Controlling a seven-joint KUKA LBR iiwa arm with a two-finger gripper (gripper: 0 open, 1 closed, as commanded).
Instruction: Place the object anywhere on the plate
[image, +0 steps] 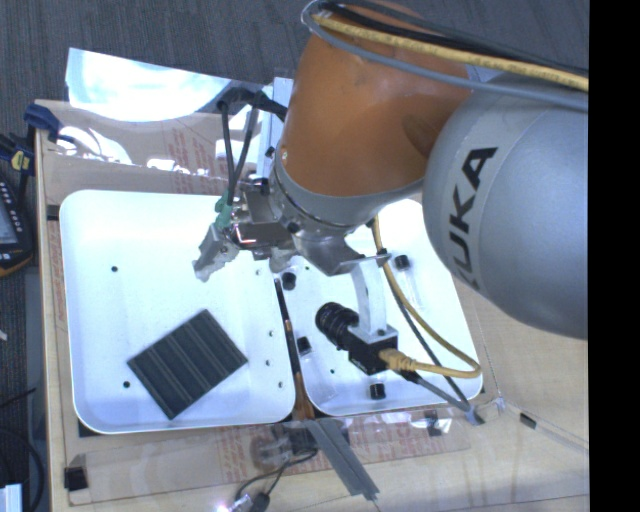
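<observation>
Over the left bin (80, 300), toward its upper middle, the gripper (210, 256) hangs from the wrist of the arm (400, 110), whose orange band and grey body cover much of the right bin (445, 330). From my seat I cannot tell whether the gripper is open or closed: its tip is a pale grey blur against the white floor. I also cannot tell whether that blur includes the object or is just the gripper's own metal, so I won't call it a hold.

The plate (188, 362) is a dark, ribbed square lying flat in the lower part of the left bin. It sits at an angle to the bin walls, well apart from the gripper and nearer the camera.

If the object is at the tip, it is small, and I'd judge it light, with little to grip. A pinch across its narrowest part, low and centred, looks safest to me, since a small pale thing on a smooth white floor could slide away from a glancing touch. I can't read how stiff it is or what its surface is like, so I'd treat it as slippery. The ribs on the plate should help stop it skidding once released, so a low release over the middle of the plate makes sense.
</observation>
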